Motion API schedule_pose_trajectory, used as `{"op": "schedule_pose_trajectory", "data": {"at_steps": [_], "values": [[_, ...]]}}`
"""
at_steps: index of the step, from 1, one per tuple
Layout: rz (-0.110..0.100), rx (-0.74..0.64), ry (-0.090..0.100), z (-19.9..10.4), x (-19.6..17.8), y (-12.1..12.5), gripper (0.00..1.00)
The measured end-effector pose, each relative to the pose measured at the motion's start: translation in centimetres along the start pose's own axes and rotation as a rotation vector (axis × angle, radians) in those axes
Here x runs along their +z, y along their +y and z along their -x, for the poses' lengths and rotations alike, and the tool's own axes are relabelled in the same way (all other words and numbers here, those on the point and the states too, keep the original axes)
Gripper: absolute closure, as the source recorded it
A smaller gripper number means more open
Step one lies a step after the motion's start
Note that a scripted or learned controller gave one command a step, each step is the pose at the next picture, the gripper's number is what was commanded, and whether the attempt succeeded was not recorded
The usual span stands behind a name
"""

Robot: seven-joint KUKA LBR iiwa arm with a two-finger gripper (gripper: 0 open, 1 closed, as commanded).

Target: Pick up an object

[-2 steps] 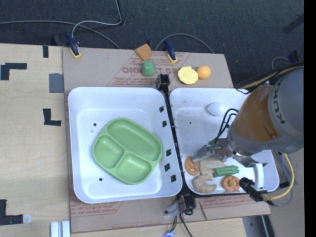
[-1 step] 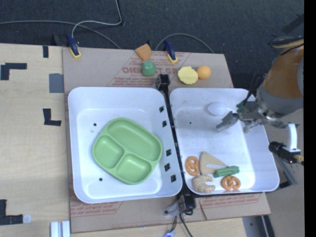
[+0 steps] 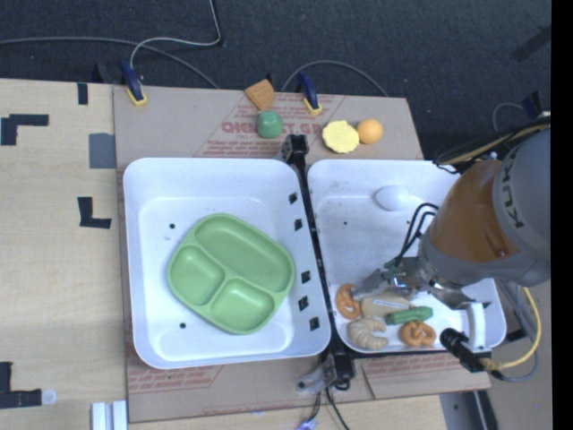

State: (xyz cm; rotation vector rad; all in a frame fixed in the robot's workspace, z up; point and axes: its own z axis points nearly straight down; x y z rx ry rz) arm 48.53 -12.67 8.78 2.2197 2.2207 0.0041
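Note:
My gripper point(image 3: 407, 292) hangs low over the front of the right bin point(image 3: 358, 186), open, with its metal fingers point(image 3: 367, 288) spread to either side. Just below it lie a cream stick point(image 3: 385, 305) and a green bean-shaped piece point(image 3: 410, 314); nothing is visibly held between the fingers. Around them are an orange pretzel point(image 3: 346, 301) at the left, a pale croissant point(image 3: 367, 333) and a brown pretzel point(image 3: 417, 333) near the front wall. A white oval piece point(image 3: 391, 197) rests at the back of the same bin.
The left bin point(image 3: 143, 195) holds a green divided plate point(image 3: 231, 272). Behind the bins on the cardboard sit an orange wedge point(image 3: 260, 93), a green lump point(image 3: 269, 124), a yellow piece point(image 3: 340, 136) and an orange ball point(image 3: 369, 132). The divider point(image 3: 304, 231) separates the bins.

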Motion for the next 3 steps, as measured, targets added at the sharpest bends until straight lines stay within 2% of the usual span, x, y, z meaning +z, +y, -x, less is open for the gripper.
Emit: {"op": "schedule_pose_trajectory", "data": {"at_steps": [1, 2, 3], "values": [[-0.001, -0.001, -0.003, 2.6, -13.7, 10.8, 0.0], [-0.007, -0.001, 0.0, -0.4, -3.9, 12.2, 0.0], [-0.002, -0.001, -0.002, -3.1, 0.2, 12.0, 0.0]]}}
